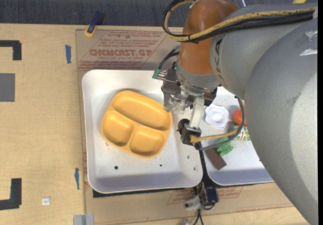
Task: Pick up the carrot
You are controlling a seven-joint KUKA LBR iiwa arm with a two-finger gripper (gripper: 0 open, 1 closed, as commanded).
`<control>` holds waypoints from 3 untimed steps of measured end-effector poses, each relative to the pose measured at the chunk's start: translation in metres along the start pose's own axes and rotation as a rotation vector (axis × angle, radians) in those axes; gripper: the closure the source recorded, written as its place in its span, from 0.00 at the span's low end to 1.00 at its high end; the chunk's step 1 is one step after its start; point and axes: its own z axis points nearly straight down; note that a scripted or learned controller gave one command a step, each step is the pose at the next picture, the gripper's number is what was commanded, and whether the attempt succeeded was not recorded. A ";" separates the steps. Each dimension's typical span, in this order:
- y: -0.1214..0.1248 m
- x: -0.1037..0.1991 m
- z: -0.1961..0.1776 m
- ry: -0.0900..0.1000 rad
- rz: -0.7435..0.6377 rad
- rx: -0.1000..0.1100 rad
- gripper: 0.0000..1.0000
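Carrot [237, 116] is what I pick out as a small orange piece in the right bin [242, 171], near that bin's far side and right up against the grey arm [272, 67] that covers much of it. My tool [191, 118] hangs over the seam between the two bins, close to the right edge of the left bin [101, 173]; I cannot tell from this view how it is set, and I see nothing in it. A white cap-like piece [217, 116] lies just left of the carrot, between it and the tool. A green item [225, 146] and a brown block [216, 160] lie nearer the front edge of the right bin. A yellow divided tray [135, 123] sits in the middle of the left bin, tilted, well apart from the carrot.
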 end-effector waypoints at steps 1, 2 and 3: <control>-0.074 -0.002 0.045 -0.001 0.187 0.005 1.00; -0.070 -0.011 0.028 0.000 0.494 0.001 1.00; 0.053 0.048 0.060 -0.001 0.561 0.002 1.00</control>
